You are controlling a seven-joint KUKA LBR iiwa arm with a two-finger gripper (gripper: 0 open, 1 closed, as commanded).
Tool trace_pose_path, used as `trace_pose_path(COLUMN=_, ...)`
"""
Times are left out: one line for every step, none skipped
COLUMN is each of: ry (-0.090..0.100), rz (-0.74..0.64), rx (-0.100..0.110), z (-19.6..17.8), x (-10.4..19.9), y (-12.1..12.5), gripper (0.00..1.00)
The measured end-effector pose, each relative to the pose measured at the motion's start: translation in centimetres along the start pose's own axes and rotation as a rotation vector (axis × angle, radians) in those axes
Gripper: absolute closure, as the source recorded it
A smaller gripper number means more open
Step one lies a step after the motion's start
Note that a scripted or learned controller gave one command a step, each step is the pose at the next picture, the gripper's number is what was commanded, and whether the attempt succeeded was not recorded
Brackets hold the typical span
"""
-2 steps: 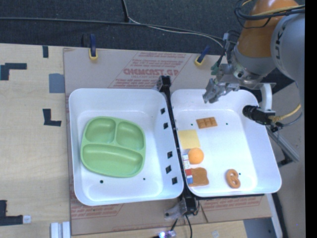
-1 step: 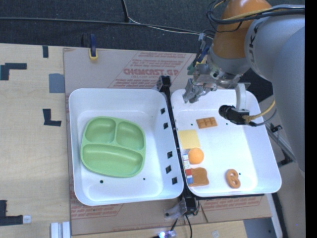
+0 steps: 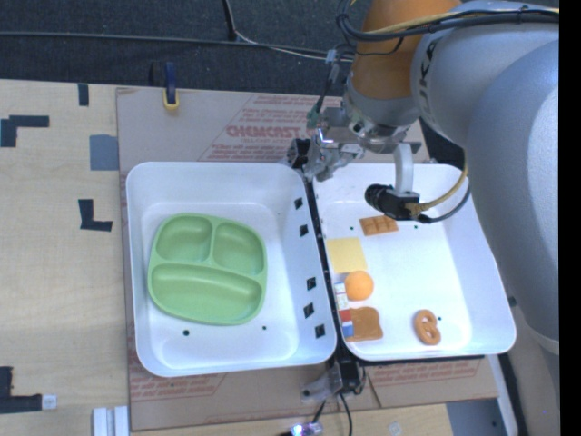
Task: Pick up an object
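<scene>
round orange ball (image 3: 360, 285) beside yellow square (image 3: 347, 253).

A green tray (image 3: 208, 269) lies in one white bin (image 3: 145, 198), an orange ball (image 3: 359, 285) in the other.

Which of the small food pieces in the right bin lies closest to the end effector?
The brown waffle piece, at the far end of the right bin, lies closest to the end effector. The yellow square, orange ball, toast and pretzel lie farther away.
</scene>
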State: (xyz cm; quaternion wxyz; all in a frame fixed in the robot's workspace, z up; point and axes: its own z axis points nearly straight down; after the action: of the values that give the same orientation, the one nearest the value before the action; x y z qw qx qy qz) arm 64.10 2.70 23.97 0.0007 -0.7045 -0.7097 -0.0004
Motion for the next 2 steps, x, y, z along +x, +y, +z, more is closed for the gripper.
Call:
trace_pose_path(ry=-0.001, rz=0.000, rx=0.001, z=0.8, x=6.3, y=0.5, gripper=1.00)
trace_pose_path(ry=-0.002, rz=0.004, rx=0.001, z=1.4, x=7.6, y=1.2, gripper=1.00)
